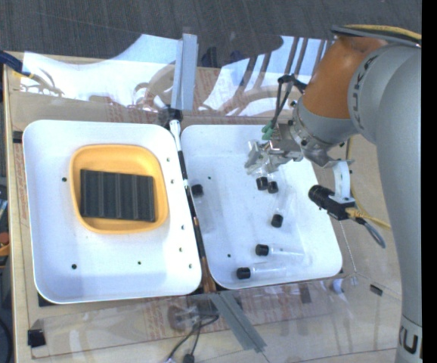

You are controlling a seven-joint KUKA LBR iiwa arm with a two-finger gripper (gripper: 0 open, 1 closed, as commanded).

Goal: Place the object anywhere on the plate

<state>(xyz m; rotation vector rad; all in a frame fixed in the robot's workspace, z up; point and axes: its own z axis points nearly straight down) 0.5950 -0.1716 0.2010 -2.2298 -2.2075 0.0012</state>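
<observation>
Gripper [262, 157] low over right bin [309, 259] (grip state unclear), small black objects [277, 220] scattered nearby, yellow plate [116, 161] in left bin [52, 263].

A robotics lab: wooden bench [90, 331], white bins [48, 271], loose cables [188, 342].

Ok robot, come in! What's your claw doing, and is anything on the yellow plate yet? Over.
Gripper low over right bin. Small black-capped objects scattered there. Yellow plate in left bin bears only its dark insert. Nothing in the way.

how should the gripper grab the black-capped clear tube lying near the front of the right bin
Across the clear body of the tube, straight down from above. It lies flat on the bin floor, long axis roughly left-right, so fingers should probably close front-to-back across it, beside the black cap. The clear part is faint, so judge alignment carefully.
</observation>
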